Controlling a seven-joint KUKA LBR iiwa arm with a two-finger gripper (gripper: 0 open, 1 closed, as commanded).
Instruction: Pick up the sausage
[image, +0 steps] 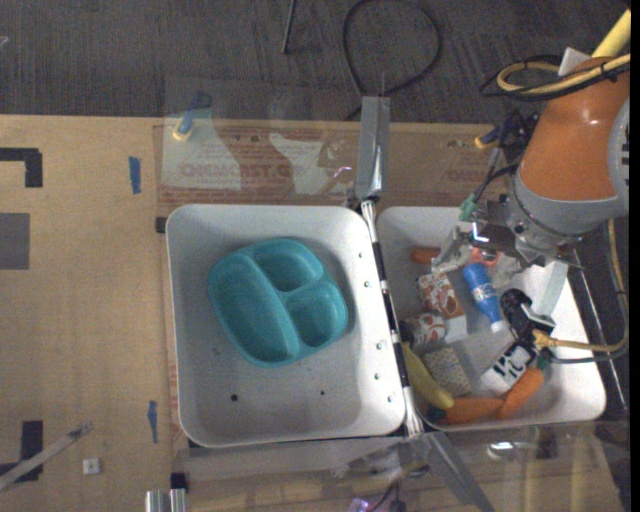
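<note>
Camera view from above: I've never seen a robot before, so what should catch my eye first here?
Probably the teal divided plate, alone in the left white bin. Next, the arm's orange band at upper right, above the right bin crowded with small items, including a banana and carrots near its front edge.

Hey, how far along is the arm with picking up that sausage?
Nothing looks done yet. The end effector is down over the far part of the right bin, among the clutter. A reddish-orange piece that may be the sausage lies on the bin floor beside it, at the far left of the bin, not lifted. Grasping and lifting are left. The teal divided plate sits in the left bin.
</note>
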